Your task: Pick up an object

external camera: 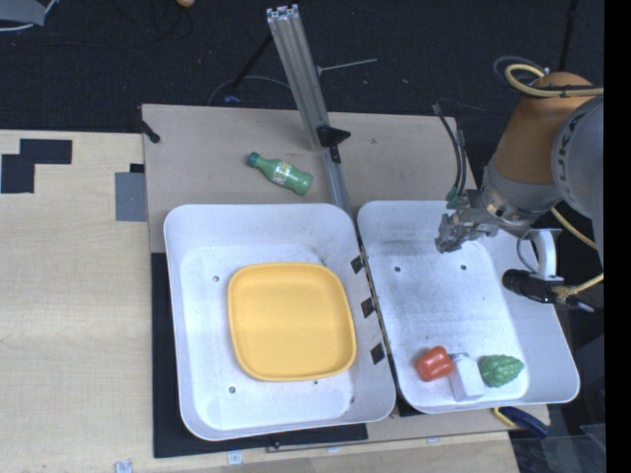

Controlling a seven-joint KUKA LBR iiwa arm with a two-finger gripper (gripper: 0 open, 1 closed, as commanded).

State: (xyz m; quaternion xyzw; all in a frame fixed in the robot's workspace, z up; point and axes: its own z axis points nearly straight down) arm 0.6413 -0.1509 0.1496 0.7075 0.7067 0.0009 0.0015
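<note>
My gripper (455, 236) hangs over the far part of the right bin (434, 294), near its back wall, with nothing visible between its tips. A red pepper-like object (434, 364) lies near the front of that bin. Beside it sit a small white block (464, 380) and a green leafy object (500, 370). All three lie well in front of the gripper. A yellow square plate (291, 319) rests in the left bin (197, 264).
A green bottle (281, 172) lies on the bench behind the left bin. A slanted metal rail (308, 77) rises behind the gap between the bins. Black clips (367, 306) line the seam between the bins. Cables trail by the arm at the right.
</note>
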